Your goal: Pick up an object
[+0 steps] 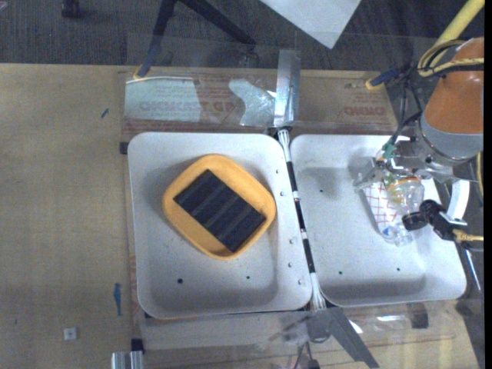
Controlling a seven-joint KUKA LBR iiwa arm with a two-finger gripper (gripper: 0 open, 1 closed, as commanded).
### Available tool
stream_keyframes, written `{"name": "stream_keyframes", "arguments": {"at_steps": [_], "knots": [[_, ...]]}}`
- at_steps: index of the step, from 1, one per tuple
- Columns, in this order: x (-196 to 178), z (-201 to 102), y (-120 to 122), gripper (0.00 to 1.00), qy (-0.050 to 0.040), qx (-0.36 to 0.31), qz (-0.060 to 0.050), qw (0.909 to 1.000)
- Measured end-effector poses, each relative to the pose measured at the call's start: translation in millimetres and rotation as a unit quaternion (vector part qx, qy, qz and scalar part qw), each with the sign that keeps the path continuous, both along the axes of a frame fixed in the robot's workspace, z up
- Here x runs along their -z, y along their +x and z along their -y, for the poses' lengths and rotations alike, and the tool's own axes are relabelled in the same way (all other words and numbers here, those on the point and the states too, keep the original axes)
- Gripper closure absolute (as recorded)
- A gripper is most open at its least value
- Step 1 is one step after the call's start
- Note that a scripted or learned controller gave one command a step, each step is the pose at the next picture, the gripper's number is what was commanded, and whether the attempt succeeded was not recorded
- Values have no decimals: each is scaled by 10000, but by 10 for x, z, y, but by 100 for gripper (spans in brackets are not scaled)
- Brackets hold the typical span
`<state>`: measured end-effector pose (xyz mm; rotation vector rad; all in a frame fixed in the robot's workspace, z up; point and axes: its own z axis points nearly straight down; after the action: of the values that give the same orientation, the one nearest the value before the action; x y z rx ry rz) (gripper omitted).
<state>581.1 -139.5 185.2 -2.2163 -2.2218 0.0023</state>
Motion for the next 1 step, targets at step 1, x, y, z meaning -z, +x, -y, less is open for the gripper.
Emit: {"name": "stream_keyframes", "arguments": {"at_steps": [1], "knots": [[735, 222, 269, 0, -23, 48, 44, 10000]]}}
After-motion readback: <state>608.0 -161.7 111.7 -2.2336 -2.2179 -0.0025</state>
